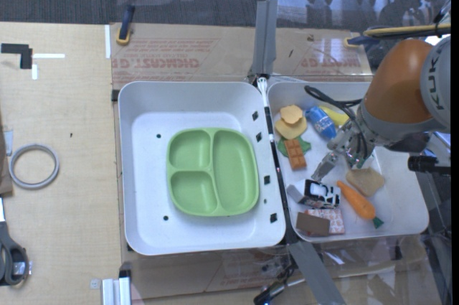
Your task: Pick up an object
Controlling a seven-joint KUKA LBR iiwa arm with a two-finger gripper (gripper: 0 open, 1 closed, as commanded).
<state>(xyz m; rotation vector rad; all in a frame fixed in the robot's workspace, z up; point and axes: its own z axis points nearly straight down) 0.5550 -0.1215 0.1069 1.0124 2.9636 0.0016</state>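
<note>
Wood bench [64, 95] w/ two shallow white bins side by side; dark carpet floor behind. Arm [405, 92] comes in from the right, orange band above wrist, pincer [331, 161] down over the right bin [409, 214], roughly mid-bin. Can't tell its state: the metal parts are too small and cluttered to read, and nothing clearly shows as gripped.

Rel. to pincer, all in right bin:
- orange waffle-like piece [295, 152] just to its left, on a bit of green
- tan burger-ish toy [291, 122] up-left, touching the waffle piece's top end
- blue bottle-shaped item [320, 122] above, w/ a yellow item [334, 114] beside it, partly under the arm's cables
- bread-slice toy [366, 181] just right & slightly below
- toy carrot [357, 202] below-right, lying at a slant, green tip toward bin's near corner
- small black/white item [321, 191] directly below, near
- brown/pink block [319, 224] farther below, at the near rim

Left bin [136, 174], well left of pincer, holds a green divided plate [214, 172], three compartments. Grey tape ring [32, 166] lies on the bench far left.
</note>
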